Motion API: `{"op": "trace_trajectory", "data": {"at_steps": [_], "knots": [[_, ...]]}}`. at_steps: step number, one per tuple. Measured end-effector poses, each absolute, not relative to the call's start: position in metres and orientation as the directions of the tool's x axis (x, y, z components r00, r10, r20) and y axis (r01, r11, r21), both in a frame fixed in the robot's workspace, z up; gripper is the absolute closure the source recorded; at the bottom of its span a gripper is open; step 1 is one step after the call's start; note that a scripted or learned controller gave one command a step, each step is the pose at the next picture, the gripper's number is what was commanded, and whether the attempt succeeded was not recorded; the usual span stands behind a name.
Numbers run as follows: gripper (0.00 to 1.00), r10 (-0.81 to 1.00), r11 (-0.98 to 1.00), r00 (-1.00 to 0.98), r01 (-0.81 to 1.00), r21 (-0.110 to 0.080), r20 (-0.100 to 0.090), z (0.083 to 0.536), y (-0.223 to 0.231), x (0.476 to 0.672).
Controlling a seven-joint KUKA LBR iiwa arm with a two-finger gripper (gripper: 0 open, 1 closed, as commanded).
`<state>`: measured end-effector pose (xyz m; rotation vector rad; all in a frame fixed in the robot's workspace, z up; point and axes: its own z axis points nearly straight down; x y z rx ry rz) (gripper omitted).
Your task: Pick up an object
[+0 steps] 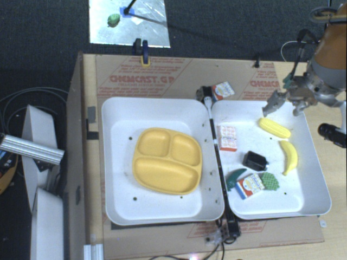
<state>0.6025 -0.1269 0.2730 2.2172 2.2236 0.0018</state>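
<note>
In the left bin (pixel 116 161) lies a yellow tray (pixel 167 160); the right bin (pixel 312 199) holds a banana (pixel 289 157); gripper (pixel 285 105) spread wide, empty.

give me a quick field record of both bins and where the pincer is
left bin: yellow divided plate
right bin: corn cob, banana, black block, red-and-white card, small packet, green piece, teal piece
pincer: open above the right bin's far edge, near the corn cob, holding nothing
outside bins: small carton on the cardboard
</note>
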Motion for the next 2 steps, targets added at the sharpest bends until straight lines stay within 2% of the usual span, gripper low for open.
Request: {"op": "trace_trajectory", "data": {"at_steps": [1,2], "knots": [[0.00,1.000,0.001,-0.001,1.000,0.000,-0.001,0.209,-0.161,0.618],[0.00,1.000,0.003,-0.003,1.000,0.000,0.000,0.122,-0.179,0.656]]}}
